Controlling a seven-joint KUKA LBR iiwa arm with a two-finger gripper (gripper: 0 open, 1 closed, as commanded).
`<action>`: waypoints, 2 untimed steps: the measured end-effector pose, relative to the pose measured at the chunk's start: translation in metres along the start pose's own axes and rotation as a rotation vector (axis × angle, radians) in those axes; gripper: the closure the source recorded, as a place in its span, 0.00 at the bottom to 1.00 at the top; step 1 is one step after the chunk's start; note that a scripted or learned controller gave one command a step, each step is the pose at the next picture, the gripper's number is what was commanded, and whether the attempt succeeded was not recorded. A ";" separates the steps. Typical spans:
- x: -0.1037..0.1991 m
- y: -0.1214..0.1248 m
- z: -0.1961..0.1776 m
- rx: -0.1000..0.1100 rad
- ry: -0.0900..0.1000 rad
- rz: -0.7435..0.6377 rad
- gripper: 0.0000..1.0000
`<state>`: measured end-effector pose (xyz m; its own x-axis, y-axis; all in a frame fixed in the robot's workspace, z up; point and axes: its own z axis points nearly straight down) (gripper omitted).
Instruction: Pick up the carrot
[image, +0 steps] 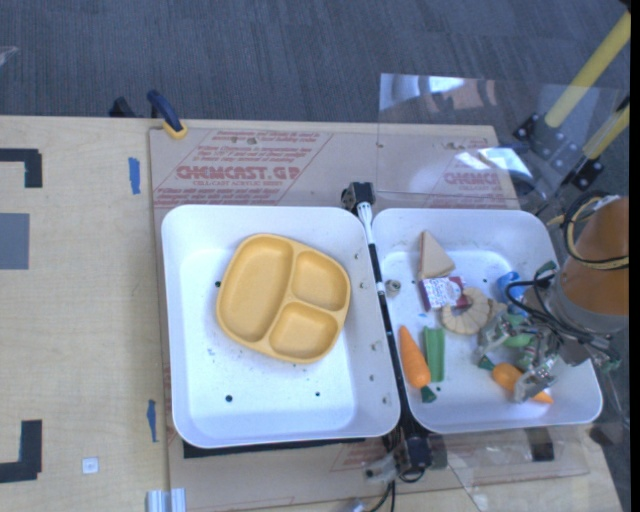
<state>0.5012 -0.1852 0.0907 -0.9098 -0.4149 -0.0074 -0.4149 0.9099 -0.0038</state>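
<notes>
Carrot (414, 358) lies in the right bin (575, 408) near its left wall, touching a green stick (435, 352) on its right. Gripper (537, 380) sits low over clutter at the bin's right side, well apart from it; can't tell its grasp state. Best approach: lift clear, come down over the carrot's middle, and straddle its width without catching the stick.
</notes>
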 end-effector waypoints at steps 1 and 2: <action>-0.002 0.021 0.000 0.007 -0.006 -0.302 0.00; -0.005 0.034 0.000 0.008 -0.004 -0.321 0.00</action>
<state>0.4916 -0.1520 0.0908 -0.7326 -0.6806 -0.0090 -0.6804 0.7327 -0.0141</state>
